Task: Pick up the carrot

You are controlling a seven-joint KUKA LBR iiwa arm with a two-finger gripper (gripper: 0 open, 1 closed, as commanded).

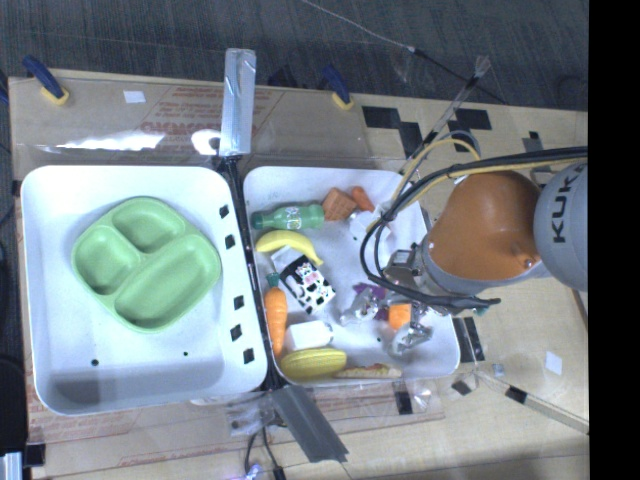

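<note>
Tool (392, 320) hovers mid-bin, well right of the wall-side carrot (275, 314).

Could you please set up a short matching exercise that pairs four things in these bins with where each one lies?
Things:
1. carrot
2. green bottle
3. green plate
4. banana

Places:
A. in the left bin
B. near the far wall of the right bin, lying on its side
C. by the right bin's left wall, nearer the front
D. between the bottle and the black and white toy

Pairs: 1-C, 2-B, 3-A, 4-D
</note>
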